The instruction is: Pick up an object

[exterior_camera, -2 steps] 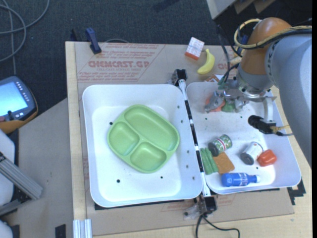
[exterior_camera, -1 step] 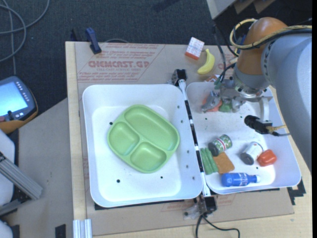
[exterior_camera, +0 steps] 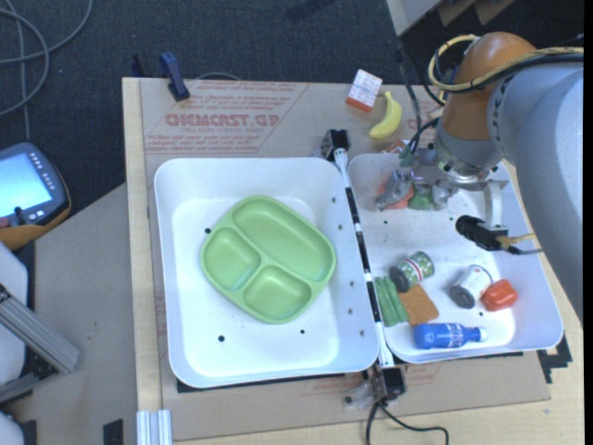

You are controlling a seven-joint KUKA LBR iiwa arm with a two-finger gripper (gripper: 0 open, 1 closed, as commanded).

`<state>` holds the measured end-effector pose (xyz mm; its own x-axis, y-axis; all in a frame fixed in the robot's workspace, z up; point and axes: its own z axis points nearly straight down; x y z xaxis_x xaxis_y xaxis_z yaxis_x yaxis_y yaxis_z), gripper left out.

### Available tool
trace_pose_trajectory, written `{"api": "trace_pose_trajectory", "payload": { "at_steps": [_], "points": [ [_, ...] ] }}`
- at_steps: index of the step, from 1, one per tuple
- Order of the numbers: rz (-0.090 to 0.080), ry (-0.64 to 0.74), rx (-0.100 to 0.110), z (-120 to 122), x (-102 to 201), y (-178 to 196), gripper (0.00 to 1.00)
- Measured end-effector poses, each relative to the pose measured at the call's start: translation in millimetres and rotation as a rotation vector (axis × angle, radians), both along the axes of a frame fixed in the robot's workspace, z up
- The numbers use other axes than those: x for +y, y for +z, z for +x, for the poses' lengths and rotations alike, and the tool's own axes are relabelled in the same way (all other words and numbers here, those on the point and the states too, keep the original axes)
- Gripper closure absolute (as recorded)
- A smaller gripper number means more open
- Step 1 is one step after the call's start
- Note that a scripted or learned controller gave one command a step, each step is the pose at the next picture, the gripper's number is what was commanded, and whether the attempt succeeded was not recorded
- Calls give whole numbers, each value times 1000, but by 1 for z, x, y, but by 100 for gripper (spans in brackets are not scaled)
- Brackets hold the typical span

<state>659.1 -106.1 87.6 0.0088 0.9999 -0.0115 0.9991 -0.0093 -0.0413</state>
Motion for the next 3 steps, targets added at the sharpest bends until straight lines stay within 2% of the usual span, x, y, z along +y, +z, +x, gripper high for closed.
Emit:
{"api": "trace_pose_trajectory", "payload": {
  "at_steps": [2,3],
  "points": [
    [9,4,1,0,-2,0,0],
    [2,2,0,0,1,0,0]
  ]
}}
